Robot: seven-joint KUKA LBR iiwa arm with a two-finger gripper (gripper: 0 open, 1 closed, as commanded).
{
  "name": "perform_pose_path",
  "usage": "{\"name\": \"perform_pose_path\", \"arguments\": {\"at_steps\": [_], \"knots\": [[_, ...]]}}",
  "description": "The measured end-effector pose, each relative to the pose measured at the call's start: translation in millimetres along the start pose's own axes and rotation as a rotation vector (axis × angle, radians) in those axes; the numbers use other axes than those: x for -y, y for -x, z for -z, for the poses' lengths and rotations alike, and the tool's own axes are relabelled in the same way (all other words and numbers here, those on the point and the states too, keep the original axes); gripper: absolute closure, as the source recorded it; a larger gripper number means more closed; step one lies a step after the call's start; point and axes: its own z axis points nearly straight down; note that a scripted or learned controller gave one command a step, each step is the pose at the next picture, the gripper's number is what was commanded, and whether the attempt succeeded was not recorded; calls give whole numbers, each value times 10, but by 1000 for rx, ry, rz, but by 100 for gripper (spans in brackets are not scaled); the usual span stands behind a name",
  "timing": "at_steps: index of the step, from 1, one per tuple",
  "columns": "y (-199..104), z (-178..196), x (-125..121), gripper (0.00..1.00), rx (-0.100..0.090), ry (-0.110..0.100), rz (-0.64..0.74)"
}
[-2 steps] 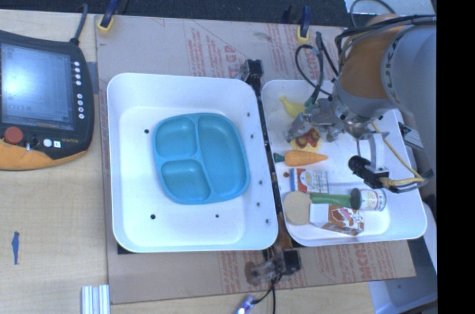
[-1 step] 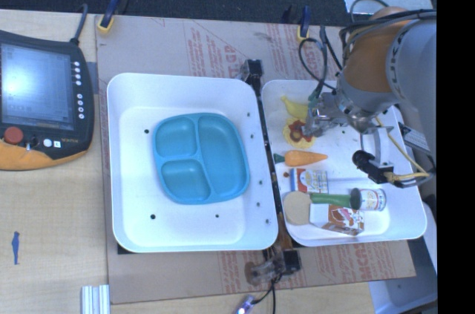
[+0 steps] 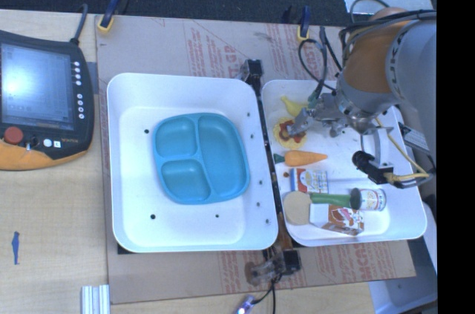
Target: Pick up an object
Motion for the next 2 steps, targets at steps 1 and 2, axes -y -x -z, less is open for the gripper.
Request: {"name": "perform_pose_path", "arguments": {"at_steps": [1, 2], "knots": [[-68, -123, -392, 0, -9, -26, 2], [-126, -114, -416, 0, -5, -12, 1]]}}
